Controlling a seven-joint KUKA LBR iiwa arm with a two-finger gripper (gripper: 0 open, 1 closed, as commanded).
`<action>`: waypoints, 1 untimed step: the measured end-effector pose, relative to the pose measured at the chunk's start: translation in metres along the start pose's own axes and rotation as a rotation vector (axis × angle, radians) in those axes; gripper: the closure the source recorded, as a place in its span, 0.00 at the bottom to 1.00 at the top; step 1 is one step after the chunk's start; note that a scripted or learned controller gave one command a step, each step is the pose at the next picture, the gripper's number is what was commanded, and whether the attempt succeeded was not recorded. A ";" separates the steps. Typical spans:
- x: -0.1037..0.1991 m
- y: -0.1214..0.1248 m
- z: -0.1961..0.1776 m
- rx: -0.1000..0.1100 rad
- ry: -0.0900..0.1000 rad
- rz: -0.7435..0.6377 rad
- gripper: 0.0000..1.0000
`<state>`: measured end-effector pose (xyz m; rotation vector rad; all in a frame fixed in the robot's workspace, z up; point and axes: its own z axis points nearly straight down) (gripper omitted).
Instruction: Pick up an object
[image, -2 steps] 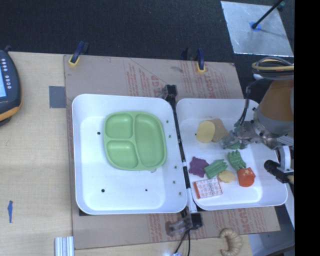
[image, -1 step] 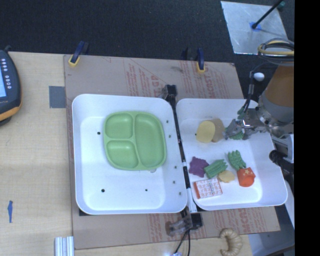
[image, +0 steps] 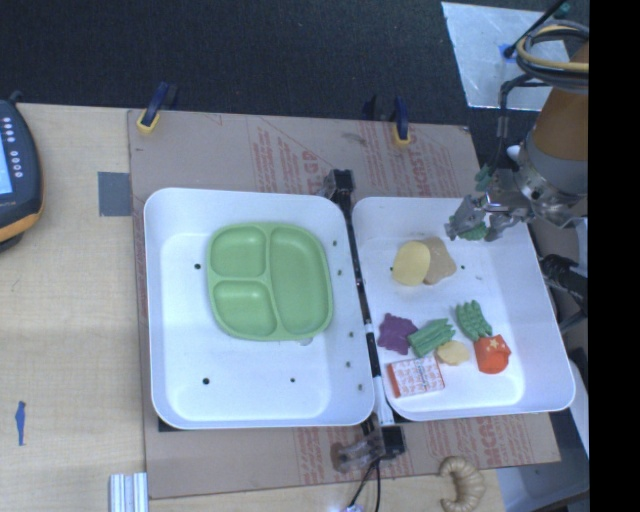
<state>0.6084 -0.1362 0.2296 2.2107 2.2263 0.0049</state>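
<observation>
My gripper hangs over the far right part of the right bin, a little right of and above a yellow round piece and a tan lump that touch each other. A small greenish bit shows at the gripper's tip; I cannot tell whether it is held. Nearer the front lie a purple grape bunch, a green bean pod, a green leafy piece, a small yellow piece, a red fruit and a red-and-white packet.
The left bin holds a green divided plate. A handheld control unit lies at the bench's left edge. Clamps grip the cardboard's far side. A tan curled object lies in front of the right bin.
</observation>
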 end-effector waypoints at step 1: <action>0.081 0.023 0.011 0.006 0.003 -0.006 1.00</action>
